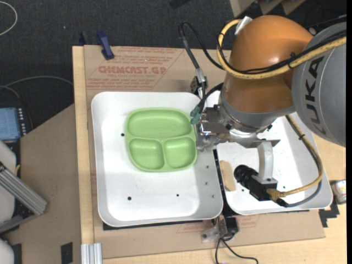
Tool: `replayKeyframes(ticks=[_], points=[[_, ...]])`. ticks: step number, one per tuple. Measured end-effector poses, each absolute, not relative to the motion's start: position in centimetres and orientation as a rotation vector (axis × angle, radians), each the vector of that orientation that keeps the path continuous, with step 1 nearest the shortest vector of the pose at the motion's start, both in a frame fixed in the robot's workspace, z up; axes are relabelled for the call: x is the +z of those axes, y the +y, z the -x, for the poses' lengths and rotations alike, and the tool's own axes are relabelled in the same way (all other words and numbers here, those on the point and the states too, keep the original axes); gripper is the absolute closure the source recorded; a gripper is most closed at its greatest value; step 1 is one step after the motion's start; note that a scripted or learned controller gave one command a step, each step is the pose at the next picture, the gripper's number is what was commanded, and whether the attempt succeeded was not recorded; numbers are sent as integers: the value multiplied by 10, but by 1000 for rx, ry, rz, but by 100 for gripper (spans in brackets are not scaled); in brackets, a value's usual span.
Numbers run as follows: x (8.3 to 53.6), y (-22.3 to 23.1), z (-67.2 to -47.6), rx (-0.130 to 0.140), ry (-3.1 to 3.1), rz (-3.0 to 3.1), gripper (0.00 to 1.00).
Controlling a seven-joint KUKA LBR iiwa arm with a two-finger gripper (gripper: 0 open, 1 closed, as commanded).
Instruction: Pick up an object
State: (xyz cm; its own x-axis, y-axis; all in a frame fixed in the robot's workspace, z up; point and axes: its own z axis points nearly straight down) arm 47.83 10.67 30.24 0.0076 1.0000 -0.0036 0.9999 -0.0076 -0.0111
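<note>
Dark grey carpet (pixel 110 10) lies behind a brown board bench (pixel 137 65) printed with red lettering, and a small blue clip (pixel 104 44) sits at the board's far left corner. On the board stand two shallow white bins side by side. The left white bin (pixel 110 191) holds a pale green plastic plate with three compartments (pixel 159 139), one wide section on the far side and two smaller ones on the near side. It lies flat in the far half of that bin, and the near half is bare apart from a few dark specks. The right white bin (pixel 291 169) is largely covered by the grey arm with its broad orange band (pixel 264 65), which reaches in from the right. A small tan wooden stick (pixel 227 176) lies in the right bin close against its left wall, near the divide between the two bins. The metal gripper (pixel 203 131) sits low over the left bin's right edge, just beside the right rim of the green plate. From this angle the wrist hides its tip, so I cannot tell how far open it is or whether it has hold of anything. The plate looks level on the bin floor.
</note>
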Motion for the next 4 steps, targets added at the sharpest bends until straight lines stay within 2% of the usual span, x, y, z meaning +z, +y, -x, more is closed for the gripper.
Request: replayKeyframes(ticks=[1, 2, 3, 4], points=[[390, 74, -481, -12, -2222, 2230, 100], [426, 178, -479, -12, -2235, 2209, 100], [361, 114, -479, 13, -2212, 2226, 100], [514, 67, -480, -27, -2224, 2237, 100]])
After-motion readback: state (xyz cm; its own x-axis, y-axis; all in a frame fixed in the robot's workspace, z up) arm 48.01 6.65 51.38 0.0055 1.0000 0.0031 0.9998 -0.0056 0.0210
